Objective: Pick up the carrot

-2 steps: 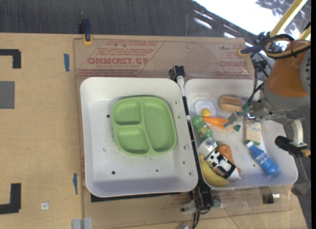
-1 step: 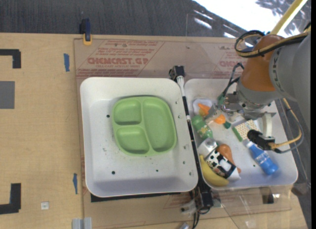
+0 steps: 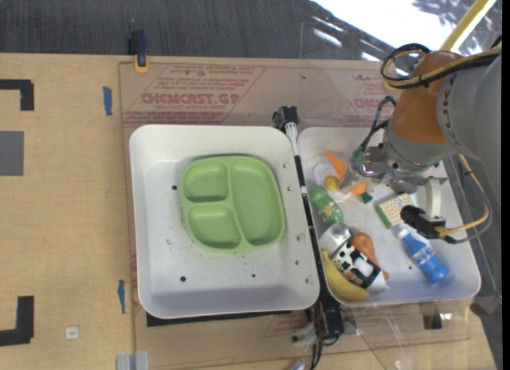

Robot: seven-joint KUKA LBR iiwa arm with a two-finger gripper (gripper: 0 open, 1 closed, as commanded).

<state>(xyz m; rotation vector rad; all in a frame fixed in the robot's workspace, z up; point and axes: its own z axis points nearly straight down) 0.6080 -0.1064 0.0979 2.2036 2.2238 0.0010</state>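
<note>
The left bin (image 3: 151, 225) is occupied by a green divided plate (image 3: 233, 202). Over the right bin (image 3: 466, 269) the gripper (image 3: 368, 171) is lowered; its opening cannot be told. The carrot (image 3: 338, 165), seemingly untouched, lies just beside it.

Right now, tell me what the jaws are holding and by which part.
Cannot be told: the gripper sits low in the right bin beside the carrot, but the wrist hides any hold.

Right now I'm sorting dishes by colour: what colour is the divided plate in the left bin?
Light green, plain; the plate shows clearly in the camera view.
</note>
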